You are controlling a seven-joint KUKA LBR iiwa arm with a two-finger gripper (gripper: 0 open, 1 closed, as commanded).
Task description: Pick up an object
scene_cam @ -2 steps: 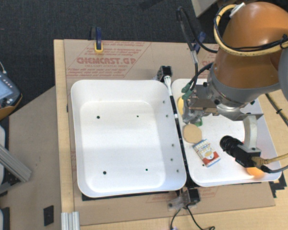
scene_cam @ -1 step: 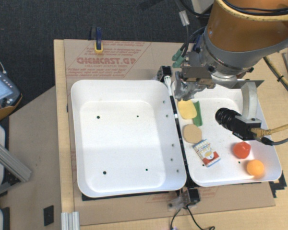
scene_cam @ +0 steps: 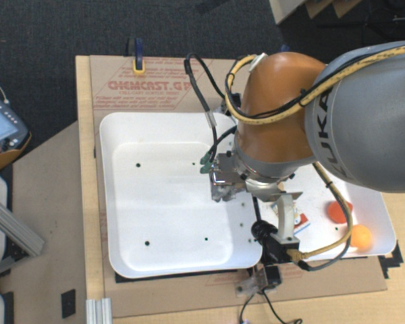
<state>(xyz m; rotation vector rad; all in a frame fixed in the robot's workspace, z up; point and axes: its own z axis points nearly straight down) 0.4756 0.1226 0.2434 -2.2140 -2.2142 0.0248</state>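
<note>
the gripper hangs low over the right wall of the left bin, close to the seam between the two bins. it shows as a small cluster of grey metal under the arm's wide orange band. from this slant i cannot tell whether it is apart or together. a small green bit sits at its upper left edge, too small to name.

the left bin shows a bare white floor with a few small dark dots.

the arm covers most of the right bin, leaving a strip along its right side in view. in that strip lies a rounded red-orange thing, its left edge cut off by a yellow cable. an orange ball sits just beside it, lower and to the right, near the bin's front corner. further left lies a flat white piece with red and blue print, partly hidden by the robot.

both bins rest on a cardboard sheet with red lettering.
</note>
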